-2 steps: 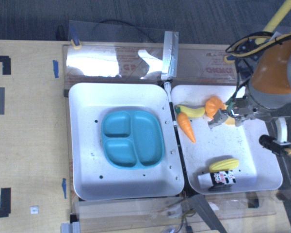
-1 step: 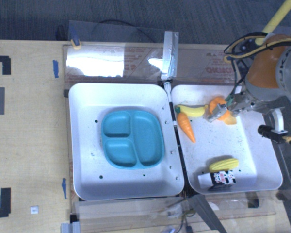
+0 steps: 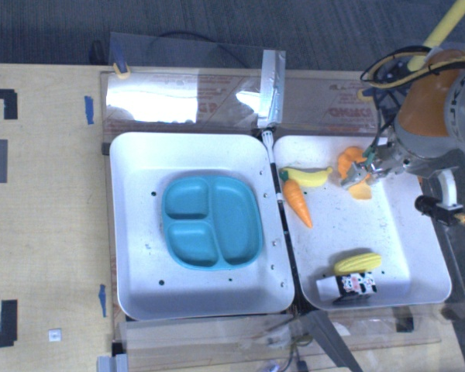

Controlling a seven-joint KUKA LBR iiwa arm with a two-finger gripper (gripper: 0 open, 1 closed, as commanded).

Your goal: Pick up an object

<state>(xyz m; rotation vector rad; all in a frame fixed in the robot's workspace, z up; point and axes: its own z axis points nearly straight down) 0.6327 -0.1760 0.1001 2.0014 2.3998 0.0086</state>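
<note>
the hand (image 3: pixel 362 169) is low in the right bin (image 3: pixel 418 285), at its far side — its fingers closed on an orange object (image 3: pixel 349 162). just beside lie a banana (image 3: pixel 308 177) and a carrot (image 3: pixel 297 202). the left bin (image 3: pixel 132 208) holds a blue divided plate (image 3: pixel 212 221).

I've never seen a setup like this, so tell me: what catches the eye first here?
Probably the bright blue divided plate lying alone in the left bin. Next, the colourful toy food in the right bin: a banana and carrot by the divider, corn near the front. At the far right corner the gripper sits over an orange piece.
</note>
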